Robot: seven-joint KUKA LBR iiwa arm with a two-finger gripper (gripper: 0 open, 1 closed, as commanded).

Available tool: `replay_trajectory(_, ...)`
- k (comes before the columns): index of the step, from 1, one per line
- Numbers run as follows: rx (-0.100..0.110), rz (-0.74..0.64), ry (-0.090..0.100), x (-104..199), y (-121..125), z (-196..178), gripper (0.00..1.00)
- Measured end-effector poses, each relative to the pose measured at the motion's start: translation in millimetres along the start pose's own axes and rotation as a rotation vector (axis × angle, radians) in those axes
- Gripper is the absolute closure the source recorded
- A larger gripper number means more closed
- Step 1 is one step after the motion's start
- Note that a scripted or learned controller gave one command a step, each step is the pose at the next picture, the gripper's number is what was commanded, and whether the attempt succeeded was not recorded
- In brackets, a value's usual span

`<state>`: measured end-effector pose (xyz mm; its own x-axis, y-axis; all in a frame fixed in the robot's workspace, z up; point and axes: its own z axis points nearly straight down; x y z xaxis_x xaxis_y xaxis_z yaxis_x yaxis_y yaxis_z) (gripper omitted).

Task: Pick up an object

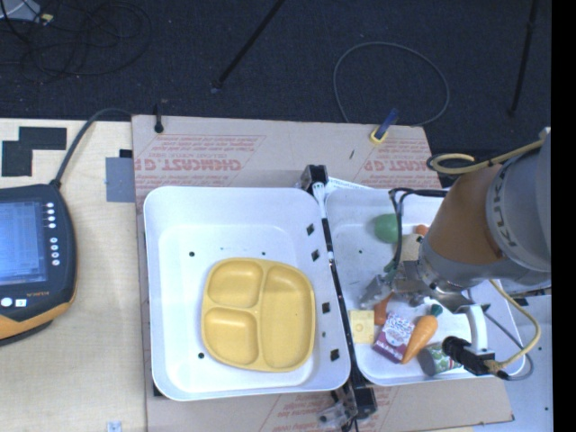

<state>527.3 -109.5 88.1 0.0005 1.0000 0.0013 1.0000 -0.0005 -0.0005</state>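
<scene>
The gripper (pixel 393 288) reaches down into the right bin (pixel 360 207); whether it is open or closed cannot be told. A carrot (pixel 420 336) lies close by at its five o'clock, touching a purple packet (pixel 393 338). A green ball (pixel 387 228) sits at its twelve o'clock.

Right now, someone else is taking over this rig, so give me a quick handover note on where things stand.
Gripper: low over the right bin, amid the clutter; grip state cannot be told from this view.
Job's things: in the right bin, an orange carrot, a purple-and-white packet, a yellow block and a green item near the back wall.
Left bin: holds a yellow divided plate.
Done: no pick confirmed.
Left: grasp one object and lift it out.
</scene>
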Motion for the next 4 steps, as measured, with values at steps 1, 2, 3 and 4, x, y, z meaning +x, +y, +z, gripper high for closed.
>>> replay_trajectory(1,-0.004,-0.003,-0.004,-58.8,66.3,0.0,0.0)
replay_trajectory(2,0.003,0.001,0.002,-7.3,-5.7,0.1,0.0)
replay_trajectory(3,0.003,-0.001,0.001,-9.3,15.5,0.3,0.0)
replay_trajectory(4,0.001,-0.002,-0.001,16.3,17.6,0.3,0.0)
